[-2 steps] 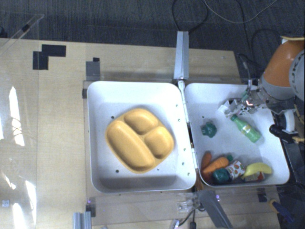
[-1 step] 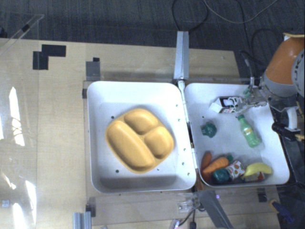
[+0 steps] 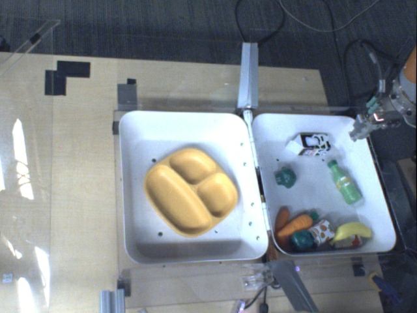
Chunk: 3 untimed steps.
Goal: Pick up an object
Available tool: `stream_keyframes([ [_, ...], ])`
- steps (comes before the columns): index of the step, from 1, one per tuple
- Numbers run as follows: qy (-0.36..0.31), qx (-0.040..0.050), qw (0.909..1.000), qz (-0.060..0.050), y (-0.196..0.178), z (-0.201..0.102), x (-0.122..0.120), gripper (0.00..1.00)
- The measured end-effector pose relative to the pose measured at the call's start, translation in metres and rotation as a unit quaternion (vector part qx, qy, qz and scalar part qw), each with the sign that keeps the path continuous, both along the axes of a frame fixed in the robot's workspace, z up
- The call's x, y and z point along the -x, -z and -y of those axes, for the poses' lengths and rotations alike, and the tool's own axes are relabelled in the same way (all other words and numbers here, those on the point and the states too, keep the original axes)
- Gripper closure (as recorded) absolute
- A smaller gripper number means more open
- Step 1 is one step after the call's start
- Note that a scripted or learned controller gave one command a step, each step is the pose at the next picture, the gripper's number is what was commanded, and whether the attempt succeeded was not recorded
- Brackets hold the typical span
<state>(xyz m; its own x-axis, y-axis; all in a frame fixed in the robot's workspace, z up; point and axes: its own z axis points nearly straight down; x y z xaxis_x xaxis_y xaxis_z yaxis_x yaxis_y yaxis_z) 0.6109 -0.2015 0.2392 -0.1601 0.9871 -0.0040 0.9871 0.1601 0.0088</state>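
Right bin [image 3: 260, 175] is the landmark. The gripper [image 3: 362, 130] hangs over its upper right corner, right at the rim; whether it is spread or closed cannot be told, and nothing shows in its hold.

Likeliest pick: the green bottle [image 3: 345, 184], lying tilted on the bin floor toward the right wall, apart from everything else. Looks like light, stiff toy plastic, smooth and round, so it may roll or slip; best taken across the body at mid-length.

The teal lump [image 3: 285, 177] sits alone nearer the bin's left wall, small, also free all round. The black-and-white carton [image 3: 313, 143] lies near the top wall.

Along the bin's bottom wall a carrot [image 3: 295, 225], banana [image 3: 352, 231] and other small items are crowded and touching: poor finger room, wall close.

Mid-floor of the bin is open for descent. The yellow divided tray [image 3: 191, 190] sits in the bin left of it.
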Motion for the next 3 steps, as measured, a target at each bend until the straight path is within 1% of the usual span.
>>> stream_keyframes([
  [1, 0.0, 0.0, 1.0, -0.001, 0.001, 0.0, 0.0, 0.0],
  [2, -0.066, -0.0004, 0.9978, -0.002, 0.14, 0.004, 0.051, 0.0],
  [3, -0.066, 0.0006, 0.9978, 0.001, 0.127, 0.004, 0.048, 1.0],
])
